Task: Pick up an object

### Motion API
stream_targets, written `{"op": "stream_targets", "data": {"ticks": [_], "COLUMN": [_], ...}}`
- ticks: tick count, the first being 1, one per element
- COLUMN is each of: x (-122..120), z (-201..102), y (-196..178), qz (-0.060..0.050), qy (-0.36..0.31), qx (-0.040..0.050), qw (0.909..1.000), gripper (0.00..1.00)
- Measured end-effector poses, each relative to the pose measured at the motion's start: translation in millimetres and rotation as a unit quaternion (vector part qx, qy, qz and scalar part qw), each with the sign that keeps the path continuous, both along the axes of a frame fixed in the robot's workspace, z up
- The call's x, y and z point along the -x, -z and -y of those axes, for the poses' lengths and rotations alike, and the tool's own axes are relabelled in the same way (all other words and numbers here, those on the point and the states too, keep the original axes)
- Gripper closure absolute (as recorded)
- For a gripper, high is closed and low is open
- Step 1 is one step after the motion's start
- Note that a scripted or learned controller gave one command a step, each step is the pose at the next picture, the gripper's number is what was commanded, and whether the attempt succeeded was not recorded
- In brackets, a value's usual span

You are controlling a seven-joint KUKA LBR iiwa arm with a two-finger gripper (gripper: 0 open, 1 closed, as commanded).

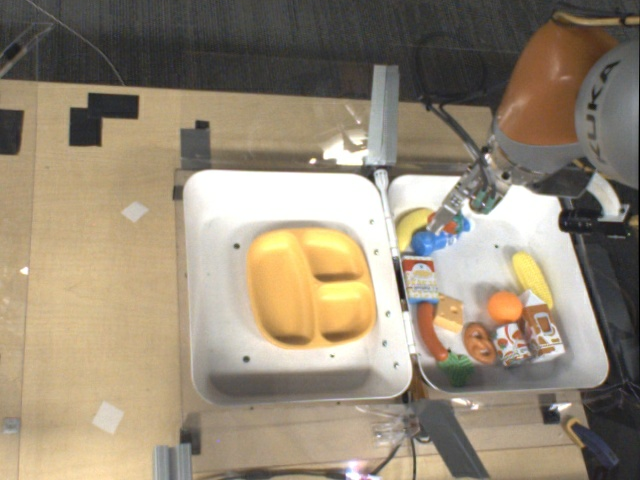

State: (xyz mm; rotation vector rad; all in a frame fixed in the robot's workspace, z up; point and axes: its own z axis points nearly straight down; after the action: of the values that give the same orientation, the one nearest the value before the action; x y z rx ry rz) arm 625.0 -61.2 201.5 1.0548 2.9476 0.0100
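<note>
A small blue toy [436, 239] with a bit of red on it sits near the top left corner of the right bin [590, 368]. The hand [447, 214] is right on top of it, and its tips press in on the toy from both sides, so the hand looks clamped on the blue toy. The toy is touching a yellow fruit [410, 226] that lies just beside it, next to the wall between the bins.

The grey arm [540, 108] with its big orange part reaches in from the right and tilts down to the toy.

Lower in the same bin there is a little box [421, 278], a block of cheese [449, 315], a red sausage [431, 334], a pretzel [478, 342], an orange [505, 307], a corn cob [532, 278], two small cartons [530, 336] and a green thing [459, 368] at the bottom edge.

The left bin [215, 268] holds a yellow tray [305, 288] with parts in it. Both bins sit side by side on the bench [90, 298].
</note>
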Motion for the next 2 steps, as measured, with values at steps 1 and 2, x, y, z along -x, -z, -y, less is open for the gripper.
{"op": "stream_targets", "data": {"ticks": [1, 2], "x": [1.1, -0.1], "z": [3.5, 2.1], "y": [-5.2, -14.4], "qz": [-0.003, -0.002], "qy": [0.000, -0.003], "qx": [0.0016, 0.0020], "qw": [1.0000, 1.0000], "gripper": [1.00, 1.00]}}
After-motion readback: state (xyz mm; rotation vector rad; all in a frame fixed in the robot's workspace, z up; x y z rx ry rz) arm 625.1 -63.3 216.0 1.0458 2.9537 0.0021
